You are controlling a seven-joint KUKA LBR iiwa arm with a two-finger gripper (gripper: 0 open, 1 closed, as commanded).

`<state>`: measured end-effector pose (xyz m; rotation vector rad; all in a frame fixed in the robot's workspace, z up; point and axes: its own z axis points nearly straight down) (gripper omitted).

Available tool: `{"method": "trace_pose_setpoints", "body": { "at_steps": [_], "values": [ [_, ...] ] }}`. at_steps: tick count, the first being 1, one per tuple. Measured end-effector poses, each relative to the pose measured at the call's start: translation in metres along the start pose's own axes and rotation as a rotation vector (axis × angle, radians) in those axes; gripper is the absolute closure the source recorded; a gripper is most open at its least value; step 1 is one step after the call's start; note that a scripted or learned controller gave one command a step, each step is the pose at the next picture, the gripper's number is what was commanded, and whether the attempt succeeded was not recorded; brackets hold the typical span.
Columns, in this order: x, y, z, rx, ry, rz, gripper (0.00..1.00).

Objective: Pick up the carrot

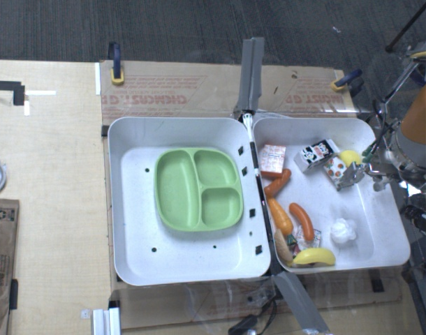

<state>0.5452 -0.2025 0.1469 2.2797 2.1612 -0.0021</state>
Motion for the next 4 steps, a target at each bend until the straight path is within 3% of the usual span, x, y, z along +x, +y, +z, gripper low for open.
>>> {"method": "trace_pose_setpoints", "body": {
  "at_steps": [1,2,3,4],
  "values": [
    [0.042,0.006,-0.040,0.000,0.000,-0.092,0.00],
    [0.030,-0.002,-0.002,0.001,0.002,-0.332,0.00],
    [0.062,-0.049,0.055,-0.003,0.001,-0.399,0.00],
    [0.061,-0.049,0.046,-0.003,0.001,-0.395,1.00]
  ]
}}
